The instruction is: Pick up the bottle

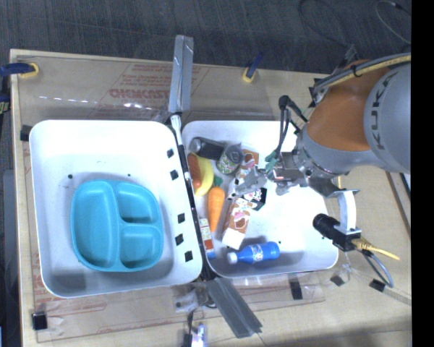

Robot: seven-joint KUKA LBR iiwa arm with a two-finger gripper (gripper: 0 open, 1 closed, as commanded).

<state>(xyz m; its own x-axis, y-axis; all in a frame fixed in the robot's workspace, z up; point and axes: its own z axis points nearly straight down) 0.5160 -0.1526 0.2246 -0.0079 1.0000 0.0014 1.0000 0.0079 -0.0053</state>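
Note:
The bottle is blue with a white cap and lies on its side by the front wall of the right bin, cap pointing left. My gripper hangs over the middle of that bin, above a clutter of small items and well back from the bottle. Nothing of the bottle is between its tips. The grey arm with its orange band comes in from the right.
An orange carrot, a yellow fruit, a can, a dark cylinder and a brown carton crowd the right bin's left half. A blue divided plate sits in the left bin.

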